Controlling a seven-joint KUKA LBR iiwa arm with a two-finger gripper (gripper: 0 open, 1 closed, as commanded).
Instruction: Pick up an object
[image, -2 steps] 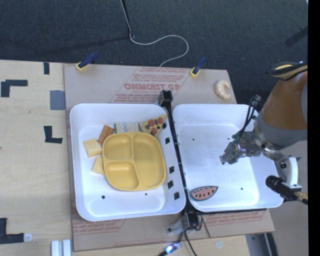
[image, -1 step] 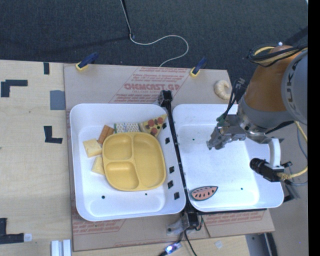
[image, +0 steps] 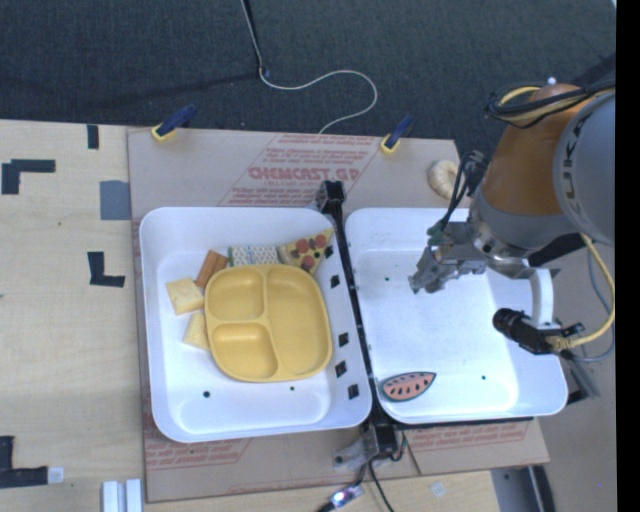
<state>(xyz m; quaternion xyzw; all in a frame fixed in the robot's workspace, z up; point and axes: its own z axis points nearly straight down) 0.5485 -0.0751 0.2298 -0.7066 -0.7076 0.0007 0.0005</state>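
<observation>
A: Where is something to pick up?
B: A watermelon slice (image: 408, 385) lies flat in the right bin (image: 500, 400), low in the frame, near that bin's front left corner, with bare white floor all round it.

A: And the jaws?
B: The gripper (image: 428, 280) is over the same bin, toward its upper middle, well apart from the slice. Nothing shows between its dark tips, but how far the jaws are parted I cannot tell from this slanted view.

A: What about the arm?
B: The arm (image: 560, 170) comes in from the upper right, grey with an orange band.

A: The other bin?
B: The left bin (image: 160, 300) holds a yellow divided plate (image: 268, 322) near its middle. Tan, cracker-like pieces (image: 186, 296) lie at the plate's left edge, and small colourful items (image: 305, 250) sit just above it.

A: Under everything?
B: Both bins rest on a cardboard sheet (image: 290, 175) on the table (image: 60, 330).
</observation>
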